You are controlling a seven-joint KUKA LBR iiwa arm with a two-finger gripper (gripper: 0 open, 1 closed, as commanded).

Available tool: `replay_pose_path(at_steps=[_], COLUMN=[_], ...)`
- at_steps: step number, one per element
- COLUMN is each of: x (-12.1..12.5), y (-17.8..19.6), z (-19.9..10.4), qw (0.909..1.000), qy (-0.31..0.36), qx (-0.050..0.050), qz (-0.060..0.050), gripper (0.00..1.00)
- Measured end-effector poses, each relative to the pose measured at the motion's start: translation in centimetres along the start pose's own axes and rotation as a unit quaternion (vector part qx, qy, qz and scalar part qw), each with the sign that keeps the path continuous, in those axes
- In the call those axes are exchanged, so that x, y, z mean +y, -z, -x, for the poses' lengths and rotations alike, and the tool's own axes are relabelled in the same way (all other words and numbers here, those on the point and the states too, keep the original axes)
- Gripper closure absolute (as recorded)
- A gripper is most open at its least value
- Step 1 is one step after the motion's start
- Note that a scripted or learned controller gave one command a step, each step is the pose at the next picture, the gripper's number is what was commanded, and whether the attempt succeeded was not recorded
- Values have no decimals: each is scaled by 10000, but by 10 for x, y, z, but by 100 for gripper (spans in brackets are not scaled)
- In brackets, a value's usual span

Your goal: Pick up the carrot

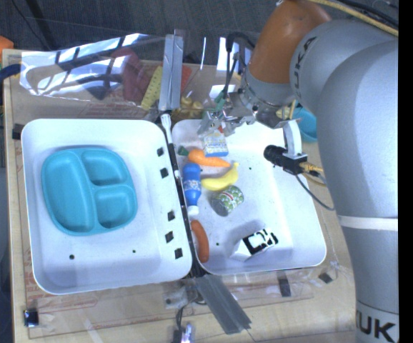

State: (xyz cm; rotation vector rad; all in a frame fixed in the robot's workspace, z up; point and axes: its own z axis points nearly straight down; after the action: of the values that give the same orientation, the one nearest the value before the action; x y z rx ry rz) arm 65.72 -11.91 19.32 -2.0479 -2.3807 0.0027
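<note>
Arm (pixel 349 120): grey, bulky, takes up the right side of the view; orange band (pixel 281 38) above the wrist, which bends down toward the far end of the right bin.

Desk (pixel 85 306): pale wood, carrying two shallow white bins side by side, touching along their inner walls.

Left bin (pixel 35 263): holds a blue divided tray (pixel 88 190), three compartments, lying flat near the bin's middle.

Right bin (pixel 303 245): several small things clustered toward its left half.

Gripper (pixel 217 123): over the far left corner of the right bin, just above a small white-and-blue packet (pixel 216 146). The fingers are lost in clutter of cables and shiny parts; cannot tell how far apart they stand or whether anything sits between them.

Carrot (pixel 210 160): orange, lying on the right bin's floor, crosswise, just below the packet and just above a yellow banana (pixel 219 179). It sits near the gripper but apart from it.

Blue-and-white bottle (pixel 191 183): beside the carrot's left end, along the bin's left wall.

Green can (pixel 226 200): on its side, just below the banana.

Red-orange oblong item (pixel 201 240): near corner, against the left wall.

Black-and-white block (pixel 259 241): near the front wall, apart from the rest.
</note>
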Motion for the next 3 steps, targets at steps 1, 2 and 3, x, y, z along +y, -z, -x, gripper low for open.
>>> replay_pose_path(at_steps=[1, 2, 3], x=[0, -19, -10], y=[0, -87, -100], z=[0, 63, 79], qw=[10000, 9803, 9703], qy=[-1, 1974, 2421], qx=[0, 2, -6], qz=[-2, 0, 13], gripper=[0, 0, 0])
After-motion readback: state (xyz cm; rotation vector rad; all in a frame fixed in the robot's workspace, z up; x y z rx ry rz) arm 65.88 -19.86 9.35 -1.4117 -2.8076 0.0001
